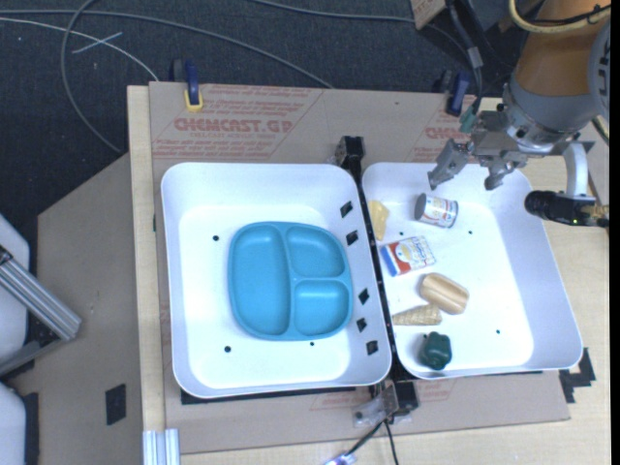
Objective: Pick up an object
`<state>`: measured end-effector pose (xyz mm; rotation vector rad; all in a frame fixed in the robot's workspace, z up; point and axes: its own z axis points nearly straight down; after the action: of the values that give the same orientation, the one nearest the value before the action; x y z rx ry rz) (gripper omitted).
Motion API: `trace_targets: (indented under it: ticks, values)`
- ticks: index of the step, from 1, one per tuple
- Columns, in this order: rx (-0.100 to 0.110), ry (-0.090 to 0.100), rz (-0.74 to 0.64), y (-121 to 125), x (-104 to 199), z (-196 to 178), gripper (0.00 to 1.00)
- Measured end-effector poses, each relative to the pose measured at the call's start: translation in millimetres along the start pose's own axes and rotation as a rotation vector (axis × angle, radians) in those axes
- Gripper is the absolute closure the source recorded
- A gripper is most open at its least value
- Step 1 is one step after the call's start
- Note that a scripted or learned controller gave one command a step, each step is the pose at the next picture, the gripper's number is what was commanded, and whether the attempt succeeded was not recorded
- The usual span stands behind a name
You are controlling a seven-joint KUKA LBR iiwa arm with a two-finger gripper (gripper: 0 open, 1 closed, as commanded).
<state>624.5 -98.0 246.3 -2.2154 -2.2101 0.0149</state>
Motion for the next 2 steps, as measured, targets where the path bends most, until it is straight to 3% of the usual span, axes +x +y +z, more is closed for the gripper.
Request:
trace_targets:
  ticks: [1,2]
  values:
    - [-0.014,-0.002,-0.003,2.0,0.2,-8.5,0.0]
    - [-0.01,-0.001,-0.002,1.9,-1.6,33.5,0.0]
